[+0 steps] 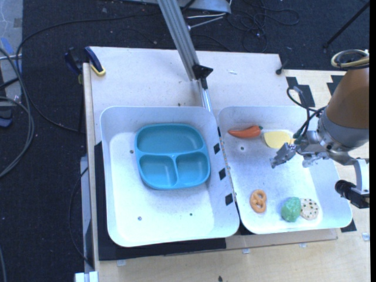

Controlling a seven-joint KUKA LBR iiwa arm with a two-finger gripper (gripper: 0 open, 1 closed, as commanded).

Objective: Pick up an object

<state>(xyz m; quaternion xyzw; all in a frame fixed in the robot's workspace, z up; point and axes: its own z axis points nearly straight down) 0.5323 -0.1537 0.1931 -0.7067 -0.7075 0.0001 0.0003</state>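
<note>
- Arm [346, 107] entering from right of frame, wrist angled down-left.
- Tool [282, 155] low over right bin [329, 207], centre-right; opening cannot be told, nothing seen held.
- Yellow object [276, 138] just above-left of tool; carrot [245, 132] further left.

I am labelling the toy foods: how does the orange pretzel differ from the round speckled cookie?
The orange pretzel is looped with holes; the round speckled cookie is a solid pale disc with dark spots. The pretzel lies apart; the cookie touches the green lump. Both lie in the right bin.
</note>
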